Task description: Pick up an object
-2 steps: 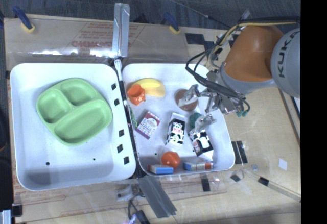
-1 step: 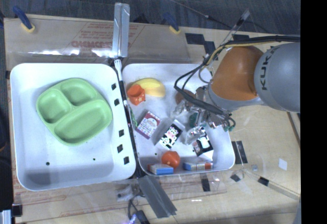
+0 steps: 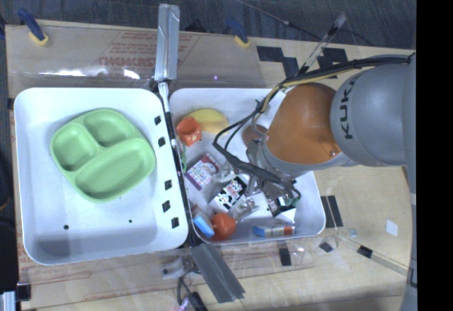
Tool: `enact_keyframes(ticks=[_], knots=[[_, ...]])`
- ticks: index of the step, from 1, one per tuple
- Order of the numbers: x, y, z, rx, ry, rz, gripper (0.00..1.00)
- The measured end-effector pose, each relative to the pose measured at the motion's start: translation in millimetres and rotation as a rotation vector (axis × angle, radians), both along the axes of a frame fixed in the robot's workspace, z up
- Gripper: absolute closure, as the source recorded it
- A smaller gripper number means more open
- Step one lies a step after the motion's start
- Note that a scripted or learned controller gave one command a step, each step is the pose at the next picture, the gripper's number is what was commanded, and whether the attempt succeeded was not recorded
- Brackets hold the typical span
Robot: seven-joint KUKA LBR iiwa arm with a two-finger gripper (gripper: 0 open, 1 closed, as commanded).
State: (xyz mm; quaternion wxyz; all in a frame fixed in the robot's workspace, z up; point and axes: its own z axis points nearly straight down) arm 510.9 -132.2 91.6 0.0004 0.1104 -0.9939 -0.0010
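**Low over the crowded right bin**

Reaches in from the right, grey with an orange band [image 3: 304, 129] above the wrist, and hangs over the middle of the right bin [image 3: 311, 214]. Ends in the gripper [image 3: 244, 196], down among the clutter in the bin's front half. Cannot tell whether the claw is apart or together, nor whether anything is clamped in it: hidden under the wrist and a tangle of black cables.

Around it, all lying in the right bin:

- a yellow fruit [image 3: 205, 118] at the back, just beside an orange cup [image 3: 187, 130] near the left wall
- a purple and white packet [image 3: 202, 171] to the left of the gripper
- a black and white patterned thing [image 3: 230, 196] right at the gripper, touching or apart unclear
- a red ball [image 3: 223, 226] by the front wall, with a small blue piece [image 3: 202, 223] just beside it
- a marker [image 3: 272, 230], blue at one end and red at the other, flat along the front wall

In the left bin [image 3: 28, 161], well apart from the gripper: a green plate [image 3: 102, 154], flat, split into three compartments.
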Motion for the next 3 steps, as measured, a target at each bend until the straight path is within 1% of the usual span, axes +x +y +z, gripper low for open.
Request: enact_keyframes(ticks=[1,2,3], knots=[[11.5,34.6,1.0,-0.002,-0.005,-0.04,0.0],[32.6,33.9,0.8,-0.002,-0.003,-0.202,0.0],[88.2,36.0,1.1,-0.002,-0.003,-0.283,0.0]])
